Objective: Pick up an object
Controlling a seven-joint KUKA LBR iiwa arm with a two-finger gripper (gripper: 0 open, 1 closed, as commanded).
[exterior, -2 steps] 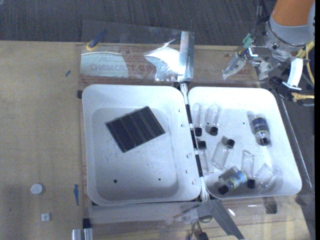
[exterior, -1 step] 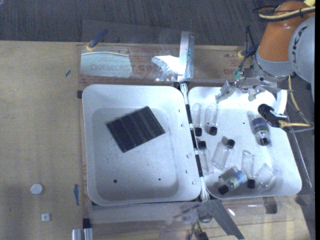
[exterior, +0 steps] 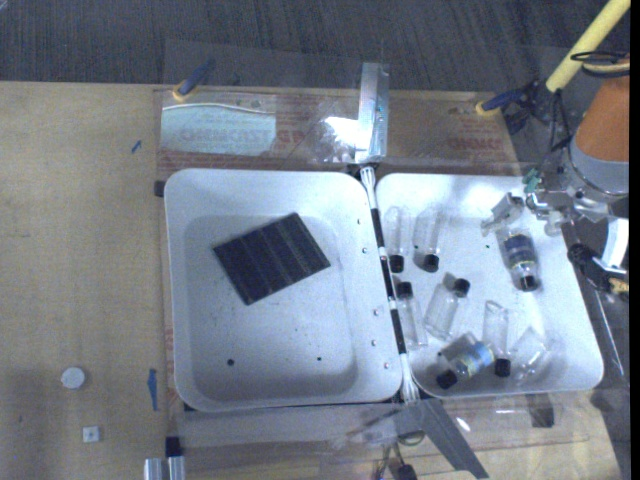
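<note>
The left bin (exterior: 190, 298) held a dark mat (exterior: 271, 257) amid open floor, while clear vials (exterior: 443, 310) crowded the right bin (exterior: 575, 363), and the pincer (exterior: 510, 211) hovered at its far-right rim near one vial (exterior: 520, 261), whether spread or closed I cannot tell.

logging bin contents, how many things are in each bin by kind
Dark ribbed pad in the left bin: 1
Clear vials with black caps in the right bin, e.g.: about 8; some overlap, so the count is uncertain
Total: about 9
</note>
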